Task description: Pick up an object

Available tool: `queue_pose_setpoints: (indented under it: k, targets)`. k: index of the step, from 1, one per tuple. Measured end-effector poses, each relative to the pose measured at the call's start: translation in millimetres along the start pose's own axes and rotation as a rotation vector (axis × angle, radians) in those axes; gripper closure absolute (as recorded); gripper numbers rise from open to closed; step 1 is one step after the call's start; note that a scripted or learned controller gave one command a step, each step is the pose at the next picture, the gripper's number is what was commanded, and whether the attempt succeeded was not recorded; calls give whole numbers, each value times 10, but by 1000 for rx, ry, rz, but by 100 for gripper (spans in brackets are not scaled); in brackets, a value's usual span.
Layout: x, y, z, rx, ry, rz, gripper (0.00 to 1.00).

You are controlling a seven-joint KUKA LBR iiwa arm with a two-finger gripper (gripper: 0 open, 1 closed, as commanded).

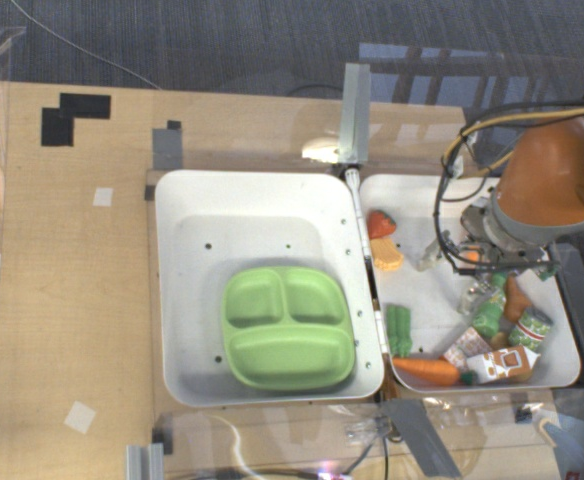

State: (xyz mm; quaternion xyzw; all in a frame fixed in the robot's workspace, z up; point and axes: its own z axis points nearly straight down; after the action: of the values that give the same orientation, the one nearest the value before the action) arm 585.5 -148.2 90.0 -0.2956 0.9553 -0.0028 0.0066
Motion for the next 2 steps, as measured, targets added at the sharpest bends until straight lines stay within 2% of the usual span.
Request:
queue_pose_setpoints:
  k: [1, 2]
  targets:
    - [-174, 89, -3, 2, -3, -352, 0]
    - [-174, 59, -1, 0, -3, -394, 0]
